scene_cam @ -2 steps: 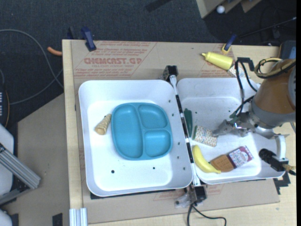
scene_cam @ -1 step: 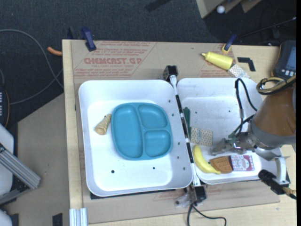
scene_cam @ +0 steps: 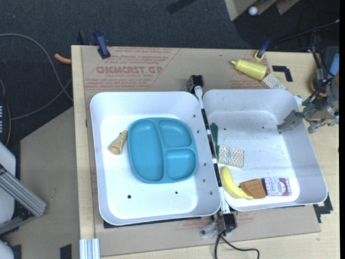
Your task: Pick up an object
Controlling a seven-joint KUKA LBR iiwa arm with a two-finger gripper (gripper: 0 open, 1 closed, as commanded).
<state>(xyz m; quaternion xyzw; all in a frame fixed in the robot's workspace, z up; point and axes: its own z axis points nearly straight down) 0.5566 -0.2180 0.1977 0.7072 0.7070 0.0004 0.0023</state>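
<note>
Two white bins sit side by side in the middle of my frame, on a brown board printed with red lettering. The left bin (scene_cam: pixel 108 117) holds a blue tray (scene_cam: pixel 161 149) with three compartments, lying flat near its centre, and a small cone (scene_cam: pixel 118 142) just beside the tray's left edge.

In the right bin (scene_cam: pixel 302 161) I see four things gathered toward the lower left. A banana (scene_cam: pixel 233 184) lies along the bin's lower left wall. A brown cracker (scene_cam: pixel 253 188) touches the banana's right side, and a carton (scene_cam: pixel 277 186) lies flat against the cracker's right. A small patterned packet (scene_cam: pixel 230 155) sits just above the banana, near the divider between the bins.

My gripper (scene_cam: pixel 294 120) is at the right edge of the frame, over the upper right part of the right bin, well apart from all four items. I see nothing between its fingers, but from this angle I cannot tell if they are apart or together.

Outside the bins, a yellow bottle (scene_cam: pixel 250 68) lies on the board at upper right.
</note>
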